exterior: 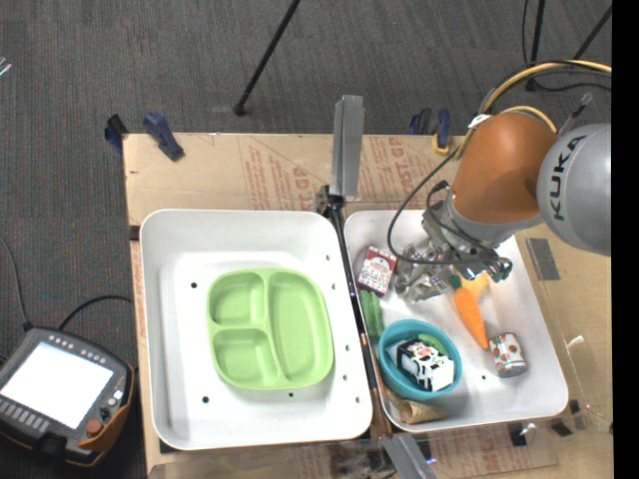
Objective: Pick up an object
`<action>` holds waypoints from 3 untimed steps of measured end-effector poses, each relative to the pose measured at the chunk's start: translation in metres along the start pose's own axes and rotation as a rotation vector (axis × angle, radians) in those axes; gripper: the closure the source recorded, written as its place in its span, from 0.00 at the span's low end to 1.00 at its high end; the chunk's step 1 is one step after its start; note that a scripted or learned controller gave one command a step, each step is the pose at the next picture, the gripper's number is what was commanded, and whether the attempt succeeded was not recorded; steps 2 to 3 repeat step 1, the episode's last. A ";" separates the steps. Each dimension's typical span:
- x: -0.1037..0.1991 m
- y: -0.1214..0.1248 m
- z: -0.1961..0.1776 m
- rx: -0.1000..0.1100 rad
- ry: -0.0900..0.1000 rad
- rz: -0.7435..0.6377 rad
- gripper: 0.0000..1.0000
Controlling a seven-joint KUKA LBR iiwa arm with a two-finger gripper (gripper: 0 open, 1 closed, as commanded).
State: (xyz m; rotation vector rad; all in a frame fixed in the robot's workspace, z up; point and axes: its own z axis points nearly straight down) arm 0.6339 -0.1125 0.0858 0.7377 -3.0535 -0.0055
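Observation:
In the right bin (pixel 534 387) lie an orange carrot (pixel 471 314), a small printed can (pixel 507 354), a maroon packet (pixel 376 270) and a green stick (pixel 371 312) along the left wall. A teal bowl (pixel 391 345) holds a black-and-white cow-patterned block (pixel 423 362). The gripper (pixel 431 279) hangs low over the bin's middle, between the packet and the carrot, under the orange wrist band (pixel 504 168). Its tips sit close to the carrot's top end.
The left bin (pixel 165 297) holds a green divided plate (pixel 270 327). A brown paper scrap (pixel 414 410) pokes out under the bowl. A grey post (pixel 347 153) stands behind the bins. A teach pendant (pixel 60 392) lies on the floor at the lower left.

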 end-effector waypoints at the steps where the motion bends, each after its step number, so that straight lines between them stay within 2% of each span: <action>1: 0.147 0.044 -0.001 0.000 0.002 -0.178 1.00; 3: 0.147 0.044 -0.001 0.000 0.002 -0.178 1.00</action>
